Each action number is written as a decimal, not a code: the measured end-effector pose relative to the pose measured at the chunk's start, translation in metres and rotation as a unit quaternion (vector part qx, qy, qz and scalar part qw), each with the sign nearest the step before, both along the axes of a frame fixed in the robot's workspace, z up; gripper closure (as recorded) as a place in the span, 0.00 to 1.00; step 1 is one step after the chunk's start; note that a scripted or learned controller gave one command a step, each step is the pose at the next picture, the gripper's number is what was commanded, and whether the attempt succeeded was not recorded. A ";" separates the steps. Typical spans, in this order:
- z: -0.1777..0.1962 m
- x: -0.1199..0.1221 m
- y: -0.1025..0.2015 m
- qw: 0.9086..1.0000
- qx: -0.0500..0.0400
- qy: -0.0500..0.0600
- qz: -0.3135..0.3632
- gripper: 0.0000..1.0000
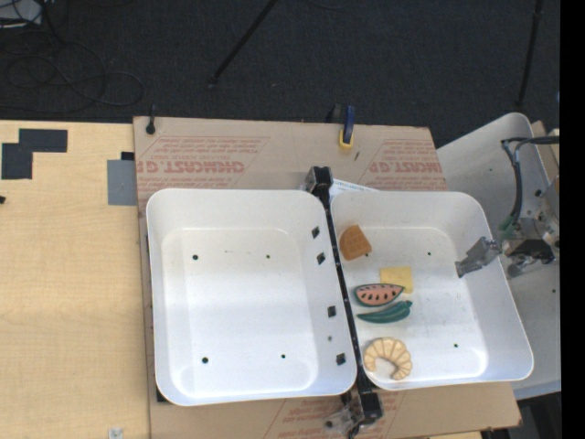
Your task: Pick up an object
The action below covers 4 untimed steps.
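Note:
The right bin (498, 337) holds several toy foods near its left wall. They are a brown bread slice (355, 241), a yellow cheese piece (398, 277), a watermelon slice (378, 294), a green pepper (385, 313) and a croissant (388, 358). My gripper (501, 258) hangs over the right bin's right rim, well to the right of the foods. It is open, its two grey fingertips (475, 257) stand apart, and nothing sits between them.
The left bin (164, 245) lies beside the right one, with a black divider strip (331, 282) between them. Both rest on a cardboard sheet (228, 158) with a blue-and-yellow clamp (347, 128) at its far edge. White equipment (494, 154) stands at the right.

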State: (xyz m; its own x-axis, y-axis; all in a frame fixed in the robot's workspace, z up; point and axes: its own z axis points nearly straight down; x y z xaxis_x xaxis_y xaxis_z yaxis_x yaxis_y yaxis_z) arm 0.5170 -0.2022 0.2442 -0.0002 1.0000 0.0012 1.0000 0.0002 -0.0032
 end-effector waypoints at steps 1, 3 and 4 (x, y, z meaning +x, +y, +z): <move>-0.141 -0.042 0.056 1.000 0.004 0.008 -0.001 0.00; -0.157 0.064 0.102 1.000 0.000 -0.002 0.001 0.00; -0.156 0.130 0.107 1.000 -0.001 -0.003 0.001 0.00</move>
State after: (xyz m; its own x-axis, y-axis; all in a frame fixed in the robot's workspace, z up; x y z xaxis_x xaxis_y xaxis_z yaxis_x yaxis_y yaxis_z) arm 0.6465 -0.0950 0.0880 -0.0026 1.0000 -0.0003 1.0000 0.0026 0.0030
